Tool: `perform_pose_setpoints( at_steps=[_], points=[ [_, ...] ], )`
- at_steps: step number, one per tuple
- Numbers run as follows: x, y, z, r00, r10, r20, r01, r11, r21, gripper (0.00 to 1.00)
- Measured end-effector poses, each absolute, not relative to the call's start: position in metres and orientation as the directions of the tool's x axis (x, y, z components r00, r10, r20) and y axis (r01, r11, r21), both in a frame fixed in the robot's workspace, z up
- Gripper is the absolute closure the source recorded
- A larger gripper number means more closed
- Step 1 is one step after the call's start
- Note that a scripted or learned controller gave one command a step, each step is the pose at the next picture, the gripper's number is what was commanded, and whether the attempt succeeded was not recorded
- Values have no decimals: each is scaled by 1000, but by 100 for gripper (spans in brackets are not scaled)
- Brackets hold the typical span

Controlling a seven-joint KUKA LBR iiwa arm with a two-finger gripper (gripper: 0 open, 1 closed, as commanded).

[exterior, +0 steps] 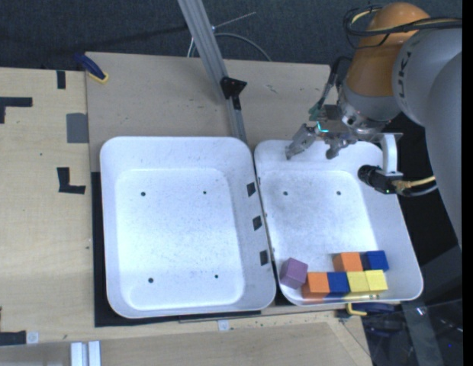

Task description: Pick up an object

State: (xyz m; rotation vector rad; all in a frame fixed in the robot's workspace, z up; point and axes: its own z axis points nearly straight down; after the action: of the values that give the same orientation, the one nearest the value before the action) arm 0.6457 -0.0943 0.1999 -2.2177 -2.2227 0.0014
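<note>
My gripper [313, 149] hangs open over the far rim of the right bin [389, 212], with nothing between its two spread fingers. Along that bin's near edge lie several small blocks: a purple one [294, 271], an orange one [318, 282], a blue one [338, 281], two yellow ones [367, 281], a second orange one [347, 261] and a second blue one [374, 260]. The blocks lie well below the gripper in the view, apart from it.
The left bin [175, 219] stands beside the right one. A slanted metal bar [210, 44] runs from the top of the view down to the bins' shared far corner. Black cabling [385, 180] hangs at the arm's wrist.
</note>
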Motion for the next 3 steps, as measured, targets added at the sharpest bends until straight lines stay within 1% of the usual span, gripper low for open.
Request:
perform_pose_setpoints(
  at_steps=[1, 2, 3],
  points=[
    [645, -90, 141, -3, 1000, -1, 1000, 3, -7, 0],
    [597, -59, 195, -4, 1000, 2, 1000, 4, 0, 0],
    [625, -19, 206, -6, 1000, 1, 1000, 6, 1, 0]
  ],
)
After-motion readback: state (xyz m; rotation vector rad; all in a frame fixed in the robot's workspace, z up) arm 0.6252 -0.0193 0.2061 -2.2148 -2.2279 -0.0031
